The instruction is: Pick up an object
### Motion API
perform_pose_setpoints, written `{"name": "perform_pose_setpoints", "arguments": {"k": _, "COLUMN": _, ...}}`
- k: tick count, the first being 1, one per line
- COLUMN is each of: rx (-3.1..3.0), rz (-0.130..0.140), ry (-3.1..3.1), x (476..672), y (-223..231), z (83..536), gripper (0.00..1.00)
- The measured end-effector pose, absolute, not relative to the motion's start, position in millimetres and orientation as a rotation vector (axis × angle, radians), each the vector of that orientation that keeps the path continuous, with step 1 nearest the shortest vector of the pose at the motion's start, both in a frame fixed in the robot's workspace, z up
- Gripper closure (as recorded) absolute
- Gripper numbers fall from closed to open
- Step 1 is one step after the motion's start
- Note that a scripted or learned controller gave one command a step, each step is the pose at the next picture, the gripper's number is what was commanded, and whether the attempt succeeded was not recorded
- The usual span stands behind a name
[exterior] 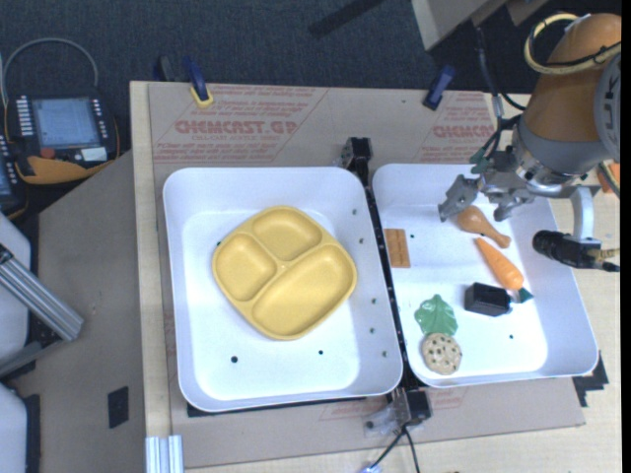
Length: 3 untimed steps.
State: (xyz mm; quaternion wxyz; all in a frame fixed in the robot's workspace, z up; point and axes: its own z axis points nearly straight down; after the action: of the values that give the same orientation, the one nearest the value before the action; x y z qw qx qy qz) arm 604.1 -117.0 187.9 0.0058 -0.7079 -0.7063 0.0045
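Cookie (pixel 441 353) sits nearest, at the front of the right bin (pixel 562 358), w/ a green leafy piece (pixel 435 315) touching its far edge. Just beyond, a small black block (pixel 487 299) lies beside an orange carrot (pixel 500 265), carrot's green tip near the block. Tan wafer-like strip (pixel 397 247) lies by the bin's left wall. Left bin (pixel 187 264) carries a yellow divided plate (pixel 285 271), three compartments. Farther back, gripper (pixel 481 197) hangs over a tan drumstick-shaped piece (pixel 483 224), whose far end is hidden under it. Fingers look spread, nothing clearly between them; contact w/ the drumstick is hard to make out. Arm's upper part is cut off at the right edge.
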Motion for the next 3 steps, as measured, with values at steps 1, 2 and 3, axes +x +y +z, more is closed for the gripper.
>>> {"name": "perform_pose_setpoints", "arguments": {"k": 1, "rx": -2.221, "rz": 0.001, "ry": -2.221, "x": 607.3, "y": -117, "z": 195, "gripper": 0.00}}
{"name": "perform_pose_setpoints", "arguments": {"k": 2, "rx": -2.221, "rz": 0.002, "ry": -2.220, "x": 606.9, "y": -118, "z": 155, "gripper": 0.00}}
{"name": "perform_pose_setpoints", "arguments": {"k": 3, "rx": -2.217, "rz": 0.006, "ry": -2.218, "x": 609.7, "y": -116, "z": 92, "gripper": 0.00}}
